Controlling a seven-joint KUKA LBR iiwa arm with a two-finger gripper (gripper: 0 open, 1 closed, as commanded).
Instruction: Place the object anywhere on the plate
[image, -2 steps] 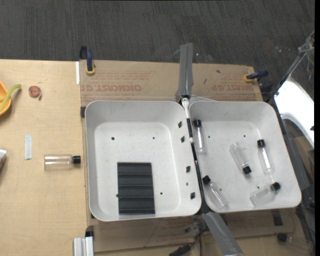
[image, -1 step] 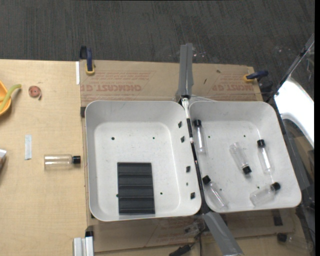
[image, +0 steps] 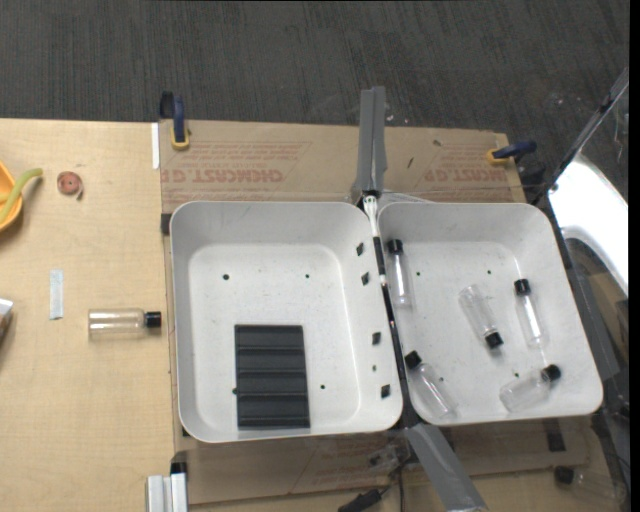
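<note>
Five vials (image: 480, 318) lie in the right bin (image: 470, 218), well apart from the plate (image: 271, 376) in the left bin (image: 260, 235). We're at the picking step, so next we need a clean grab on one. Can't tell the gripper state.

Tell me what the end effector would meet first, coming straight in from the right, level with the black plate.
Probably the right bin's outer wall if low; over it, the clear vial lying by that wall, long before the black plate. Travel height is unclear.
</note>
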